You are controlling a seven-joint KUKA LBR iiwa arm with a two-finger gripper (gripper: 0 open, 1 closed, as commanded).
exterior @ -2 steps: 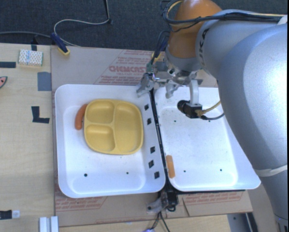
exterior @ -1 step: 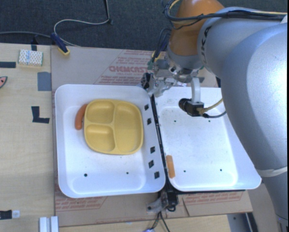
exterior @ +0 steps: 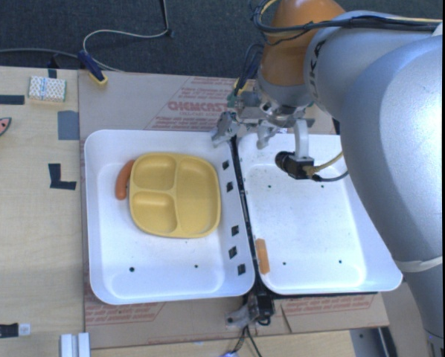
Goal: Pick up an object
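Hand (exterior: 243, 136) hovers over bins' divider (exterior: 237, 199), beyond yellow plate (exterior: 175, 195).

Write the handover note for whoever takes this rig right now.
End effector: above the far end of the divider between the bins, nothing seen in it.
Left bin: yellow divided plate, with an orange piece at its left edge.
Right bin: small orange piece against its left wall.
Done: nothing picked.
Left: pick up one object.
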